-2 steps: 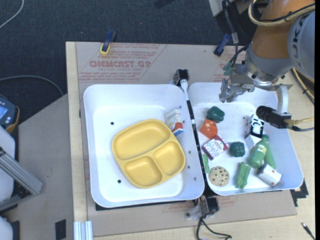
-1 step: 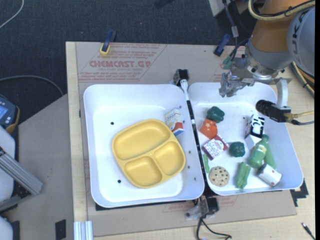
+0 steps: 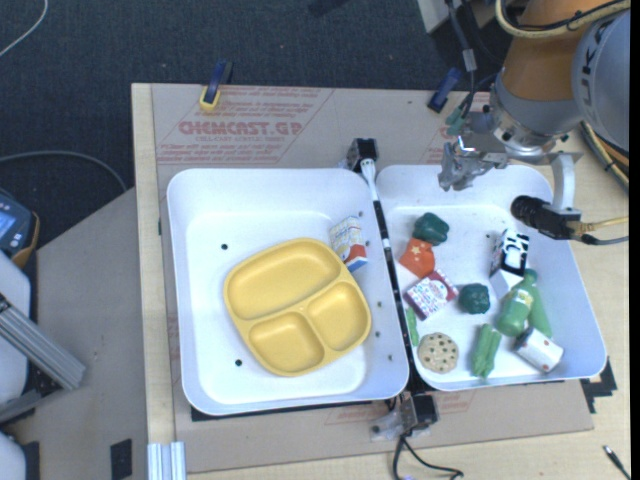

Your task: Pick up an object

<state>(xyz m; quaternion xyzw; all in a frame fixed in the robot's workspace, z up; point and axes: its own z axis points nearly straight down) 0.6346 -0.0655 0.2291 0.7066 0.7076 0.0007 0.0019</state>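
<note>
Dark carpet surrounds my desk [image 3: 250,128]. In the right bin [image 3: 585,298], lower right of the frame, a green bottle [image 3: 516,308] lies with its long axis running upper right to lower left. My pincer [image 3: 458,171] hangs over that bin's upper left rim, holding nothing; I cannot tell its spread. A yellow tray [image 3: 295,305] fills the left bin [image 3: 195,268].

Two white bins [image 3: 190,268], yellow divided plate [image 3: 297,305] in the left one; right bin: dark green lumps [image 3: 432,227], red-orange piece [image 3: 418,258], tan speckled cookie [image 3: 438,351], bright green bottle [image 3: 514,308], black-and-white toy [image 3: 513,251]; arm grey with orange band [image 3: 560,13]
</note>
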